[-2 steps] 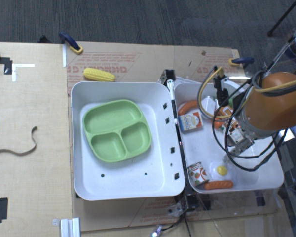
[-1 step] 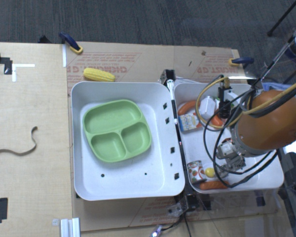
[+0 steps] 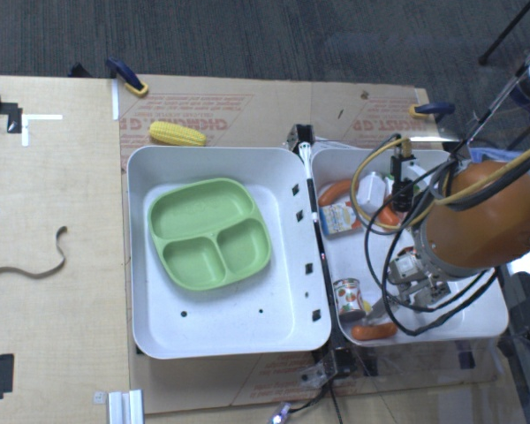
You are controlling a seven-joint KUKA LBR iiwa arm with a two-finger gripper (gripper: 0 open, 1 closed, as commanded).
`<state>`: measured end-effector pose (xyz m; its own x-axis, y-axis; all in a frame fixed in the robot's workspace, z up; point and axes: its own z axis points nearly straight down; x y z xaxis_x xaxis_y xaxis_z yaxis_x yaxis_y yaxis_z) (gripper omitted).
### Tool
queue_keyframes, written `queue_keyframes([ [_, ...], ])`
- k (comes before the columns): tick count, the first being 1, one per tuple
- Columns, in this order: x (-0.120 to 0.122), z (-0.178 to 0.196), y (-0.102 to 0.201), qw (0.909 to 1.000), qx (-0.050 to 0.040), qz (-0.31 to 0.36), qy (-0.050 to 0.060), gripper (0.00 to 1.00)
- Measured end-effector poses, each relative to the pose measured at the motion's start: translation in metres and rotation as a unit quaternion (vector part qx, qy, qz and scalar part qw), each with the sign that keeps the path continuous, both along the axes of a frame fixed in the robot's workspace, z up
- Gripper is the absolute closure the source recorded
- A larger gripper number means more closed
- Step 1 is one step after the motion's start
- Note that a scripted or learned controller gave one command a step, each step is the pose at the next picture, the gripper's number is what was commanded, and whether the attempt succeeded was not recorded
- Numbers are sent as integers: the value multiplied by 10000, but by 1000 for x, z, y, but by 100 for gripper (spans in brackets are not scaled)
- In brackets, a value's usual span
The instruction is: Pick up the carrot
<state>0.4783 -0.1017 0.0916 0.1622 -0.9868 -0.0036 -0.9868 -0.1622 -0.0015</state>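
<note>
In the right bin (image 3: pixel 486 321), an orange tapered piece that looks like the carrot (image 3: pixel 333 190) lies at the far left corner, partly behind a small carton (image 3: pixel 337 218). The arm's orange-banded wrist (image 3: pixel 477 219) hangs low over the middle of this bin. The gripper (image 3: pixel 413 277) points down at the bin floor, to the right of and nearer than the carrot, with cables looped around it. A second red-orange elongated item (image 3: pixel 373 330) lies at the bin's near edge, just below and left of the gripper; I cannot tell what it is.
A small can (image 3: pixel 347 296) stands near the right bin's left wall. More orange (image 3: pixel 388 216) peeks out under the cables. The left bin (image 3: pixel 159 316) holds a green divided plate (image 3: pixel 210 232). A corn cob (image 3: pixel 177 133) lies on the cardboard behind the bins.
</note>
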Motion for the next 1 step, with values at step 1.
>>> queue_keyframes([
  [1,25,18,-42,9994,1,-356,-6,0],
])
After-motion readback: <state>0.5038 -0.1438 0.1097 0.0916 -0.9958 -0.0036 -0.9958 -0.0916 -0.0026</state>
